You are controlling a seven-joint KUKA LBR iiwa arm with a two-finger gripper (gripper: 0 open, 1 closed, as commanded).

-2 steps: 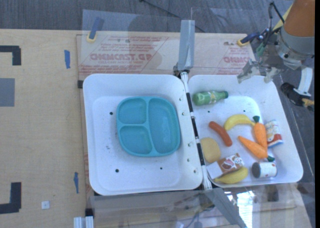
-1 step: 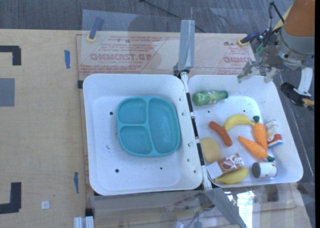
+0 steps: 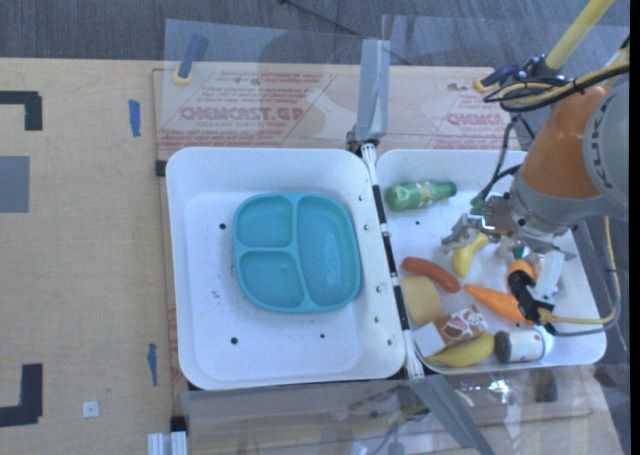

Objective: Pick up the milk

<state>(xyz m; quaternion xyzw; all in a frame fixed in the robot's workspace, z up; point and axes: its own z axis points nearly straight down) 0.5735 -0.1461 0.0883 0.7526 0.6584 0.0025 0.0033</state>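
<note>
Fruit up front: a yellow plastic banana (image 3: 467, 351) lies along the bottom rim of the right shallow white bin (image 3: 592, 345), with a white cylindrical bottle with a dark end (image 3: 522, 345) at its right tip. Touching the banana from above, there's the small red-and-white milk carton (image 3: 459, 325), between a pale yellow cheese wedge (image 3: 421, 299) and an orange carrot (image 3: 492, 301). Higher up, a red sausage (image 3: 430, 272), then a small yellow fruit piece (image 3: 464, 260) just below the grey metal hand (image 3: 478, 232); spread or pressed together, I cannot tell. Well apart from the carton! Beyond it, a green plastic bottle (image 3: 420, 193) lies on its side. A teal divided plate (image 3: 297, 251) sits in the left white bin (image 3: 190, 243).
</note>
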